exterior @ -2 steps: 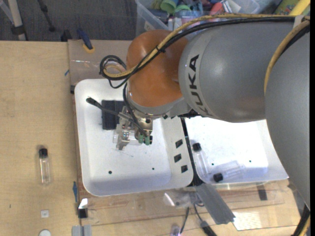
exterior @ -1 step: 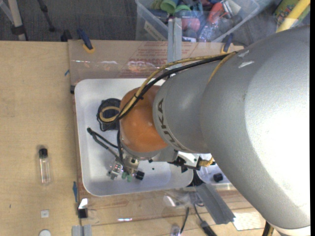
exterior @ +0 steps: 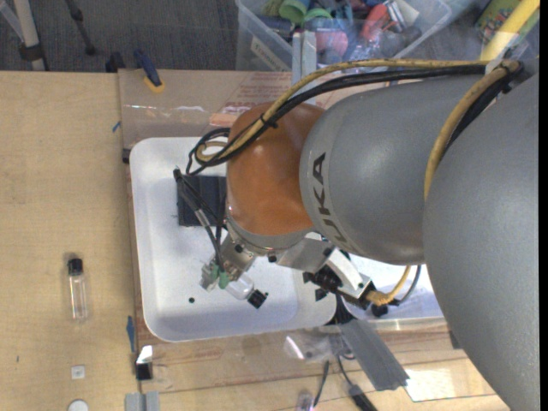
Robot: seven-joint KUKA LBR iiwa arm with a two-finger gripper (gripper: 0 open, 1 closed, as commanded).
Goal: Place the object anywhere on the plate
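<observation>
My arm's grey body and orange band (exterior: 265,178) cover most of the bench. The gripper (exterior: 224,272) hangs low over the front part of the left white bin (exterior: 158,229). A small green and white thing (exterior: 212,276) sits right at the gripper's tip, and I cannot tell whether it is held or lying on the bin floor. A small black piece (exterior: 255,298) lies just to the right of it. A black block (exterior: 199,199) sits under the wrist further back in the bin. The arm hides the right bin.
A clear vial with a black cap (exterior: 77,287) lies on the wooden bench left of the bin. A clear tub of mixed toys (exterior: 342,11) stands at the back. A tiny dark speck (exterior: 190,299) marks the bin floor. Cables (exterior: 377,294) hang near the bin's right side.
</observation>
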